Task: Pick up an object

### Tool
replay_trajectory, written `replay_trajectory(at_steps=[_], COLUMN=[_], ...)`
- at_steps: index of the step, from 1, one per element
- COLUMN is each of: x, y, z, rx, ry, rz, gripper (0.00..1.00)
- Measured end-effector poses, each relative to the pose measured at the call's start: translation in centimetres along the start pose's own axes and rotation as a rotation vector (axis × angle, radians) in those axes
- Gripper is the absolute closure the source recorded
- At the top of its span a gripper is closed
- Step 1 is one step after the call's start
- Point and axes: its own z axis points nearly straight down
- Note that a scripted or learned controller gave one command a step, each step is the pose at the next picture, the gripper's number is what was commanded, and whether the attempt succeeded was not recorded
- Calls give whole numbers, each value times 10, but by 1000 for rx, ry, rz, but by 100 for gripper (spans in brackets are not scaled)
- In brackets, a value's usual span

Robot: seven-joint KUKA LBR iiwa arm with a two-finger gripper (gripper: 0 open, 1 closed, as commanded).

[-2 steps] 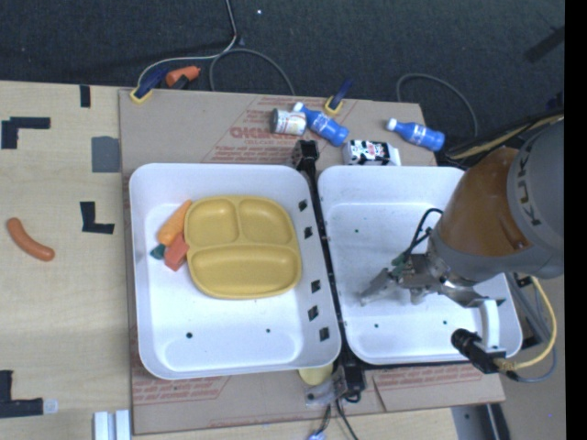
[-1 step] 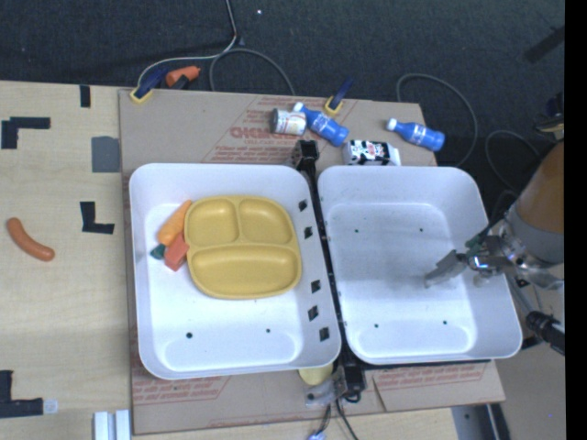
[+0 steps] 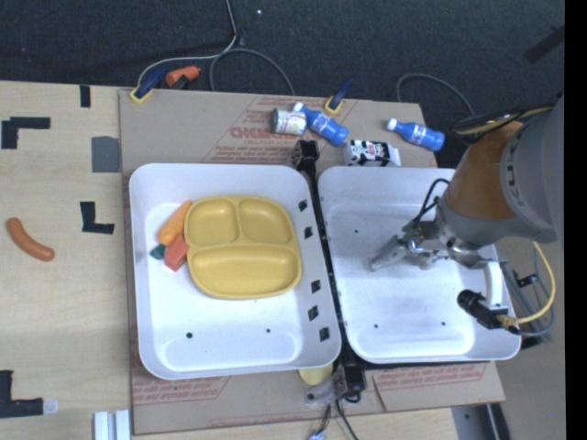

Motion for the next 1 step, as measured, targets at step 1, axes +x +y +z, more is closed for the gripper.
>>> replay_trajectory(at_steps=[1], x=[-66], y=[68], z=[-36], rx=[-6], ry=[-3], rz=[3], gripper=[0])
